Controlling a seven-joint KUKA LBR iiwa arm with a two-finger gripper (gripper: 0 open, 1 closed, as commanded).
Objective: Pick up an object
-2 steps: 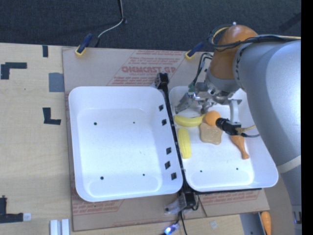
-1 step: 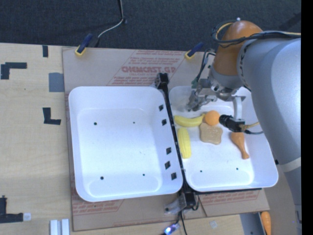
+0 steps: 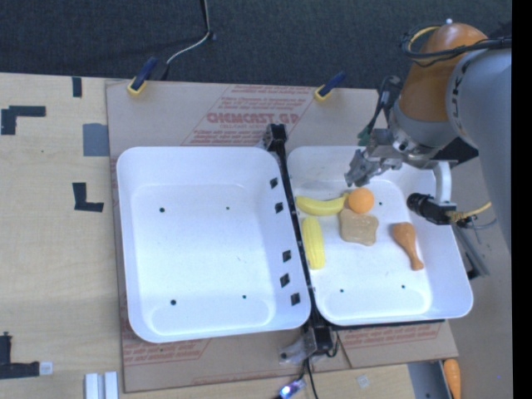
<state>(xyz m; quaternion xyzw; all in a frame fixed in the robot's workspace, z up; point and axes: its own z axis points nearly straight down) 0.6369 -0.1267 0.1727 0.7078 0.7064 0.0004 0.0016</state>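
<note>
The right bin [image 3: 432, 293] holds a yellow banana [image 3: 320, 205], a yellow corn cob [image 3: 313, 242], an orange ball [image 3: 360, 200], a tan bread-like piece [image 3: 359, 229] and a brown drumstick [image 3: 407, 243]. My gripper [image 3: 361, 173] hangs over the far part of this bin, just above and behind the orange ball. Nothing shows between its fingers.
The left bin [image 3: 133, 223] lies beside the right one, with a black divider strip [image 3: 287, 223] between them. Both rest on a cardboard sheet [image 3: 241, 115]. A black fitting [image 3: 428, 207] sticks into the right bin from the right. The arm [image 3: 449, 81] looms over the bin's far right corner.
</note>
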